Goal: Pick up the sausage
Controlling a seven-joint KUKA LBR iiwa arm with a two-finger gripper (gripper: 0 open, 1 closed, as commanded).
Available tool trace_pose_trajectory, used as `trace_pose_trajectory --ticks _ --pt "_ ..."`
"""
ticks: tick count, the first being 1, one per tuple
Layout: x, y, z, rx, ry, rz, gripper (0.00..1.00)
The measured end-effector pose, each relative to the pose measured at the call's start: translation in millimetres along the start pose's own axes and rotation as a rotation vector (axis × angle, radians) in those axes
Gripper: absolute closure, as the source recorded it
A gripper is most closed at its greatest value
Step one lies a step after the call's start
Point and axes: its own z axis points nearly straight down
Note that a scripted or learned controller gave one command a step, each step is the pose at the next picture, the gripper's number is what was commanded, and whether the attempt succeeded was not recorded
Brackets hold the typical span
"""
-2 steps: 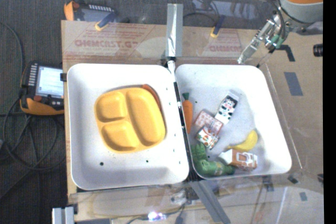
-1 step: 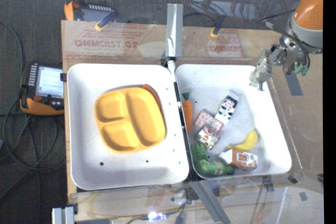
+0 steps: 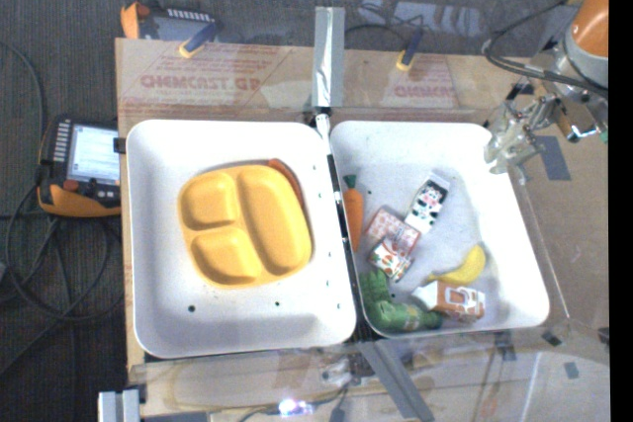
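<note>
Pincer (image 3: 506, 145) above right bin's (image 3: 514, 212) corner

The bench (image 3: 287, 79) is a brown board with faint red print. Two white bins lie on it side by side, touching along the middle: the left bin (image 3: 158, 242) and the right bin (image 3: 514, 242). A grey strip (image 3: 326, 54) runs from the far edge toward their junction. Two yellow-tipped clamps sit at the far edge, one far left (image 3: 196, 40), one far right (image 3: 407, 49).
</note>
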Motion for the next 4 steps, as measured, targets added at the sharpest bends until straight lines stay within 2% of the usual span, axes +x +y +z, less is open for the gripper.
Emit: trace_pose_trajectory --ticks 1,2,3,4 --pt "29.3 8.6 69.0 -0.001 0.001 0.211 1.0" --pt "-29.9 36.2 42.9 0.0 -0.001 0.245 1.0" --pt "-23.0 11.7 15.0 0.001 0.0 0.396 1.0" --pt "-7.7 -33.5 -3.4 0.003 0.0 0.131 1.0"
